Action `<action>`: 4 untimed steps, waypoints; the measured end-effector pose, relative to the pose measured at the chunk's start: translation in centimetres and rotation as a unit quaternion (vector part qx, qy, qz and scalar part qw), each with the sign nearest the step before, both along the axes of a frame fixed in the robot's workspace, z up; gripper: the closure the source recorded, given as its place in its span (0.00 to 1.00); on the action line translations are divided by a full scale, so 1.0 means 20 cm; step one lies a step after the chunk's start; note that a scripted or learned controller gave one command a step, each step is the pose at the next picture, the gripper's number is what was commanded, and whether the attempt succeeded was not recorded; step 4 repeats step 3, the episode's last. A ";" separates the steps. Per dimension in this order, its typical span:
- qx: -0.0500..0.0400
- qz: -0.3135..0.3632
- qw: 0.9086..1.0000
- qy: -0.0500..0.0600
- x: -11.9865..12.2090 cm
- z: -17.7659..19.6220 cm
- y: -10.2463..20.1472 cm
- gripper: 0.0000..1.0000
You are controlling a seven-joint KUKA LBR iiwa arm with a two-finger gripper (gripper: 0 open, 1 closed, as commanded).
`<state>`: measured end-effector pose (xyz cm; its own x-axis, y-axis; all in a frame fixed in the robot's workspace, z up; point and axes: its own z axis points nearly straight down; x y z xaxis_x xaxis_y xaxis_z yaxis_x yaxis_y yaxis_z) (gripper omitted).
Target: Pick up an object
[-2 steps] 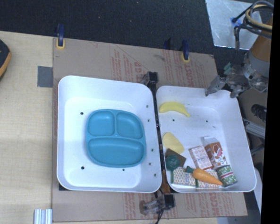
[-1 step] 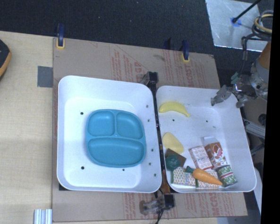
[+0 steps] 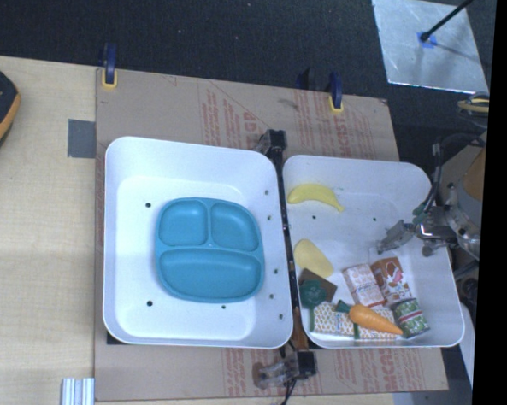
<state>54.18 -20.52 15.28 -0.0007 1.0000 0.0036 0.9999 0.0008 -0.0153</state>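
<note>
The grey two-finger gripper (image 3: 394, 238) sits low over the right white plastic bin (image 3: 371, 175), at that bin's right side. Its two fingers are spread apart, tips aimed toward image-left, with nothing between them.

Candidate objects all lie left of and below the gripper in the view:
- Nearest: a flat rectangular snack packet with red and white print (image 3: 365, 285), just below and slightly left of the fingertips, long axis running roughly top-left to bottom-right. A second similar red-printed packet (image 3: 392, 278) lies touching its right side.
- An orange plastic carrot (image 3: 373, 318) lies further below, long axis near horizontal, resting across a pale printed carton (image 3: 333, 320).
- A small green-labelled can (image 3: 411, 317) lies just right of the carrot tip.
- A yellow wedge-shaped piece (image 3: 313, 258) and a dark green block (image 3: 317, 290) are well to the left.
- A yellow plastic banana (image 3: 316, 195) is up and to the left, apart from everything else.

Judgement: the packets are closest but flat and crowded; the banana is isolated with a clear approach. The blue divided plastic plate (image 3: 209, 249) in the left white bin (image 3: 128, 160) is well apart.
</note>
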 end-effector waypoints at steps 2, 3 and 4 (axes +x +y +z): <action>-0.002 0.002 1.000 -0.005 -0.10 -0.15 0.10 1.00; -0.001 0.004 1.000 -0.009 -0.04 0.23 0.42 1.00; -0.001 0.004 1.000 -0.009 -0.04 0.23 0.42 1.00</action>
